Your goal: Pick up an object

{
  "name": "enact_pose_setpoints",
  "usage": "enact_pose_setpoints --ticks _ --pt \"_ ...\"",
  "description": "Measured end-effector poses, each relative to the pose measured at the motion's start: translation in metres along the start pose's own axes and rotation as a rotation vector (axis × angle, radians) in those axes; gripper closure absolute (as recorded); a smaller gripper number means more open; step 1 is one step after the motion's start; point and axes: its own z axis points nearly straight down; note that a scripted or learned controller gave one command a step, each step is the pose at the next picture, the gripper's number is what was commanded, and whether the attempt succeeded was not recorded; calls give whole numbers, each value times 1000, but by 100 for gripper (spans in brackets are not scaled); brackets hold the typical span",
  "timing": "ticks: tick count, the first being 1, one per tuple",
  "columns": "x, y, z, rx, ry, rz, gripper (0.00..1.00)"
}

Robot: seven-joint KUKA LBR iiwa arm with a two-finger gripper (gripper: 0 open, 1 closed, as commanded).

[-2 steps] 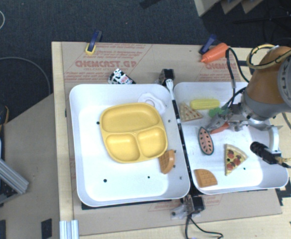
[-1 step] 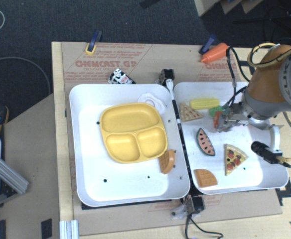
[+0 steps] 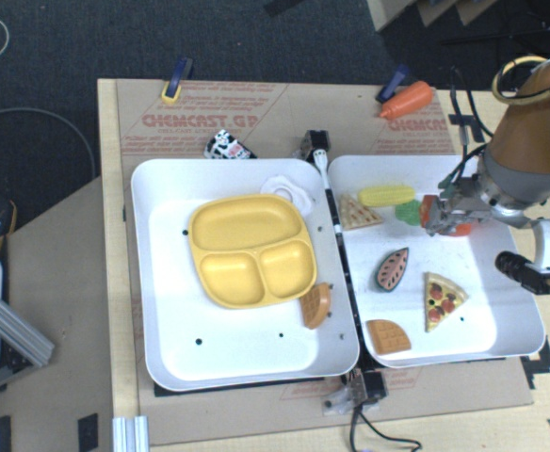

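The right bin (image 3: 510, 332) holds a yellow corn cob (image 3: 386, 196), a triangular sandwich piece (image 3: 358, 214), a green piece (image 3: 409, 213), a dark red slice (image 3: 392, 268), a pizza slice (image 3: 442, 299) and a brown bread piece (image 3: 388, 335). My gripper (image 3: 442, 215) is low at the far side of this bin, right beside the green piece and over something red (image 3: 456, 228). The arm (image 3: 529, 149) comes in from the right and hides what lies under the wrist.
In the left bin (image 3: 162, 281) are a yellow divided plate (image 3: 251, 250), a brown pastry (image 3: 316, 304) and a white item (image 3: 289, 192). An orange carrot (image 3: 407, 100), a blue-yellow clamp (image 3: 174, 81) and a black-and-white toy (image 3: 226, 146) lie on the board behind the bins.
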Motion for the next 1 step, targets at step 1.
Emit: enact_pose_setpoints --ticks 1 --pt "-5 -1 -63 -2 0 -1 100"
